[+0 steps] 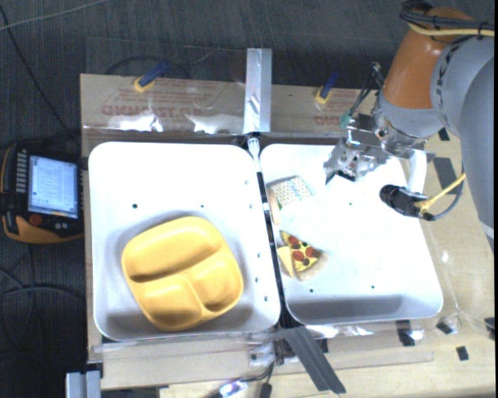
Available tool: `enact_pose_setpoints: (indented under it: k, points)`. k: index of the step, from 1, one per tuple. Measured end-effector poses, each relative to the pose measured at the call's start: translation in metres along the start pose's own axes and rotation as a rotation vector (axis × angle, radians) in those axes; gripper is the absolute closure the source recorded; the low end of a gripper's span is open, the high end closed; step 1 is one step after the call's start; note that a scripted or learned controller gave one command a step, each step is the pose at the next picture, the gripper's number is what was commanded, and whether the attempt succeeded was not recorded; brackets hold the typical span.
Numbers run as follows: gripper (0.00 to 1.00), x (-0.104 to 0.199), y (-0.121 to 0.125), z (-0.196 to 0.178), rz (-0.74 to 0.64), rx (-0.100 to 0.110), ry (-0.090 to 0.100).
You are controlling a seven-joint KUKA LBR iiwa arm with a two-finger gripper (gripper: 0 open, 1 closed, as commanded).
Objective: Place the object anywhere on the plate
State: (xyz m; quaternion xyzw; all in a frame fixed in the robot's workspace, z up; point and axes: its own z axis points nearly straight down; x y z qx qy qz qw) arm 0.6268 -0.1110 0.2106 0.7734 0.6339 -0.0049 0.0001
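Landmark = the metal divider (259, 98) between the two bins

Plate (181, 270): yellow, three compartments, sits in the left bin (116, 164), left of the divider and toward the bin's near half, rotated a bit off the bin's axes. Nothing lies in any of its compartments

Object: toy pizza slice (300, 258), yellow crust with red topping dots. It lies flat on the floor of the right bin (398, 280), just right of the divider and close to the bin's left wall, in the near half. Not on the plate

Second item: small pale mesh-patterned block (289, 191), also just right of the divider, farther back than the pizza slice and apart from it. Can't resolve what it is

Gripper (349, 162): over the far part of the right bin, well right of the divider, and apart from both the block and the pizza slice. Nothing visible between its fingers. Finger spacing is too small and cluttered to read, so whether they're apart or together I can't tell

Arm (419, 65): comes in from the right, orange band above the wrist

Handheld pendant (43, 191) with lit screen: on the floor well left of the divider, outside the left bin
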Motion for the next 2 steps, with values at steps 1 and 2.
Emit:
enact_pose_setpoints:
  k: [1,2]
  points:
    - [0.00,0.000,0.000,0.000,0.000,-0.001,0.000]
    - [0.00,0.101,0.022,0.023,-0.133,-0.004,0.005]
